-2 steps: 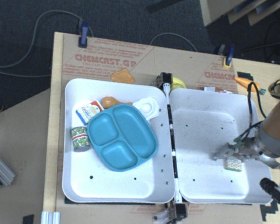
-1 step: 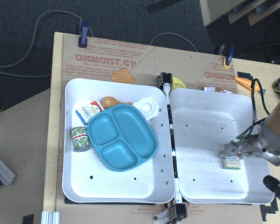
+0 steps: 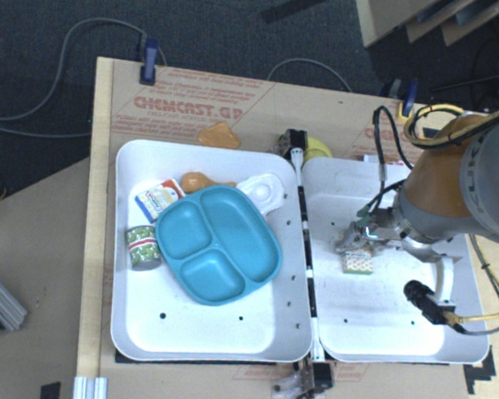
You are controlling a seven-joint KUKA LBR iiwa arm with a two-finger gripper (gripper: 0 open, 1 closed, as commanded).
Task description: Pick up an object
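Observation:
My gripper (image 3: 355, 239) is down in the right bin (image 3: 378, 329), near its upper middle, with the grey arm and its orange band (image 3: 439, 184) reaching in from the right. A small pale, speckled square object (image 3: 359, 263) lies on the bin floor just below the gripper, close to it or touching it. The left bin (image 3: 199, 331) holds a blue divided plate (image 3: 217, 244), a small white, blue and red carton (image 3: 157, 199), a green and red can (image 3: 143, 246), an orange item (image 3: 196, 181) and a white scoop-like piece (image 3: 264, 190).
An orange object (image 3: 219, 134) and a yellow object (image 3: 317, 148) lie on the bench behind the bins. A black connector with a cable (image 3: 426, 300) hangs from the arm over the right bin's right side. The ridge between the bins (image 3: 306, 254) runs left of the gripper.

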